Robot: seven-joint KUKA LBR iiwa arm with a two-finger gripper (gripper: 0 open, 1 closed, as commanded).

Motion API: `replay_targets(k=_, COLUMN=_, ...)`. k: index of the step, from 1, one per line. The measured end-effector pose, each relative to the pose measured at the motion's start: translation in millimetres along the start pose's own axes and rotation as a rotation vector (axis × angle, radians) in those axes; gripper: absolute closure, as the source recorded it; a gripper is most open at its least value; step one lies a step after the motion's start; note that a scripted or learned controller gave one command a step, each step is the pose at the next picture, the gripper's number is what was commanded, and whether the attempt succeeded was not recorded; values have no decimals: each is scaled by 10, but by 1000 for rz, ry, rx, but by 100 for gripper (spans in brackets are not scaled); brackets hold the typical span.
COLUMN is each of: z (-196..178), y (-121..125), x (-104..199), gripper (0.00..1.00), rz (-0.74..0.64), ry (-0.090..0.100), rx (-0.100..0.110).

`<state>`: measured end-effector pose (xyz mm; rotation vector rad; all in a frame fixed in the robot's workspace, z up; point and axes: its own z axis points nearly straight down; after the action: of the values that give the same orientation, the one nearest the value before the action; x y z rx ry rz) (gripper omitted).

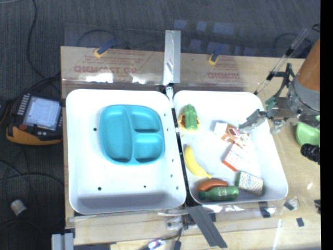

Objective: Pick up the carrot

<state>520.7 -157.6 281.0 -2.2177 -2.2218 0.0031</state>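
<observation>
Claw (250, 122) seen low over right bin (270, 155), near its top right side; too small and blurry to tell if held open or shut. Arm (307, 82) cut off at right edge. Carrot (210, 183) partly hidden behind green veggie (219, 193), near bin's front wall.

Blue divided plastic tray (131, 133) sits in left white bin (83, 191). Right white bin (270, 155) holds yellow banana (193, 162), green cucumber (218, 193), green-and-yellow toy (189, 116), orange-white cartons (235, 150), patterned box (250, 183). Handheld screen pendant (37, 117) on floor, left.
</observation>
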Motion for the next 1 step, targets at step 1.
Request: replay_targets(k=1, z=0, y=0, x=0, gripper=0, rz=0, ry=0, rx=0)
